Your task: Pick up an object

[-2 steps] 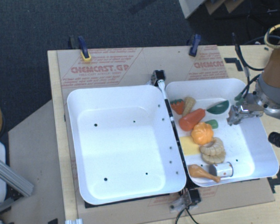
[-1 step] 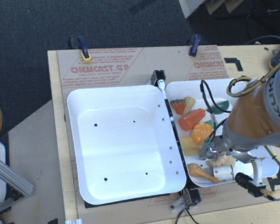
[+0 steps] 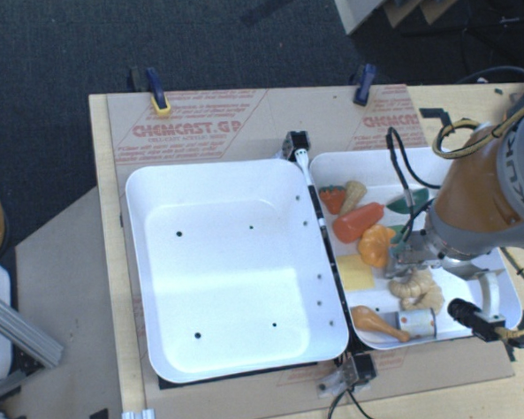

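My gripper (image 3: 406, 259) reaches down into the right bin (image 3: 508, 297), with the grey and orange arm above it hiding the bin's right part. It sits among the toys, right beside an orange fruit (image 3: 375, 244) and just above a knobbly beige piece (image 3: 417, 288). A red pepper-like toy (image 3: 357, 220) lies to its upper left. A flat yellow slice (image 3: 355, 277) is on its left. A tan drumstick (image 3: 375, 321) and a small grey can (image 3: 418, 324) rest near the bin's front wall.
The left bin (image 3: 146, 189) adjoins the right one along a black divider (image 3: 321, 236). A pale beige piece (image 3: 355, 192), a small red-orange toy (image 3: 332, 196) and a green item (image 3: 407, 202) lie at the right bin's back. Cables (image 3: 457, 137) loop over the arm.
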